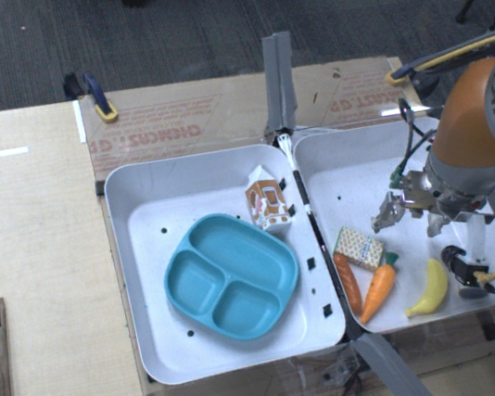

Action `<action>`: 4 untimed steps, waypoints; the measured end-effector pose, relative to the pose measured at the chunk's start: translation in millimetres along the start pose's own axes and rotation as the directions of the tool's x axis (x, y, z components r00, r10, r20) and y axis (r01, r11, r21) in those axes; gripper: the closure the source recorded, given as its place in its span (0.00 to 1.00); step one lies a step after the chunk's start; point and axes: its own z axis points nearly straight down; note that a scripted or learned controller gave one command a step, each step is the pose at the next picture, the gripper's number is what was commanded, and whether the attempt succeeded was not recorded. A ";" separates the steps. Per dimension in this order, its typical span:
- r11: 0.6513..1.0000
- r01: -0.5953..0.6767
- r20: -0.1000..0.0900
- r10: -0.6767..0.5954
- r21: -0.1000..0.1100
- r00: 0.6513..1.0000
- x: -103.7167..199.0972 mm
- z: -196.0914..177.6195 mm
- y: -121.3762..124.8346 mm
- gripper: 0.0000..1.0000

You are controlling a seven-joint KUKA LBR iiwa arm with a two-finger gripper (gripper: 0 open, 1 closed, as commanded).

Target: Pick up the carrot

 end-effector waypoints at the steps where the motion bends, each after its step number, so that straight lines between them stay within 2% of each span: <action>1: 1.000 0.028 -0.002 -0.028 -0.012 1.000 7.0 13.2 -56.5 0.00; 2: 1.000 0.027 -0.005 -0.027 -0.011 1.000 8.7 5.3 -55.6 1.00; 3: 1.000 0.027 -0.004 -0.027 -0.010 1.000 8.4 5.5 -55.9 0.00; 4: 0.981 0.195 -0.001 -0.195 -0.002 0.981 -44.2 18.2 -50.1 0.00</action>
